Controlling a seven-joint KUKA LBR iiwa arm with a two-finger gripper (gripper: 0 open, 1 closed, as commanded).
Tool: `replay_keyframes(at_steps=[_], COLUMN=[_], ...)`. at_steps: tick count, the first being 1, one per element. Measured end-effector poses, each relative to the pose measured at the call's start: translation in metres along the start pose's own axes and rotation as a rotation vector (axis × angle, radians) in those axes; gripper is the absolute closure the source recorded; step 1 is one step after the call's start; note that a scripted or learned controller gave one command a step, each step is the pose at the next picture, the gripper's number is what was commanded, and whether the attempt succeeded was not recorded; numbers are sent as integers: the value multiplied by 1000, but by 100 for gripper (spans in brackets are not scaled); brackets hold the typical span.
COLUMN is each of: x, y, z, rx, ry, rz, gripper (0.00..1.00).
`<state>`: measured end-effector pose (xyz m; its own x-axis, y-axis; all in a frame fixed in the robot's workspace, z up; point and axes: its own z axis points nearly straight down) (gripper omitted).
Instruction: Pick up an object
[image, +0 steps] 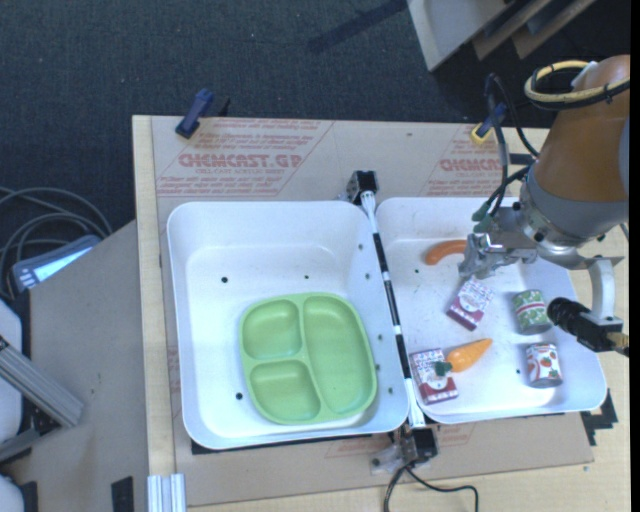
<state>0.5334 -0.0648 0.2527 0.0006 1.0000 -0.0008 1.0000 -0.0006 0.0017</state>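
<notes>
So far nothing has left the bins, judging by how everything lies. Nearest the camera, at the front edge of the counter (300, 478), the left bin (200, 300) carries a green three-compartment tray (306, 357) lying flat, with bare white floor behind it. Beside it, across the black-edged divide, the right bin (575, 395) holds the loose pieces: a small red-and-white packet (433, 375) in the front left corner, just beside an orange toy carrot (470, 352) that lies at a slant, and a red-and-white can (542, 364) toward the front right. Further in sits a green-labelled can (529, 310) and, left of it, a small pink-and-white carton (469, 303) tilted on the bin floor. Just behind and above that carton hangs the gripper (482, 255), lowered into the bin from the grey arm with its orange band; I cannot tell from this angle whether it is spread or closed, and nothing shows between its tips. An orange sausage-shaped piece (443, 253) lies just to its left, near the back wall. The carton looks the likeliest target, being nearest beneath the gripper, though the orange piece is also close. My judgement: the approach is done, while the grasp and lift are both left to do, and every object rests on the bin floor.
</notes>
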Motion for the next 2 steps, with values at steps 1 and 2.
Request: replay_keyframes(at_steps=[1, 2], x=[0, -64], y=[0, 40], z=[0, 74], rx=[1, 3], ry=[0, 0], rz=[-1, 0], gripper=[0, 0])
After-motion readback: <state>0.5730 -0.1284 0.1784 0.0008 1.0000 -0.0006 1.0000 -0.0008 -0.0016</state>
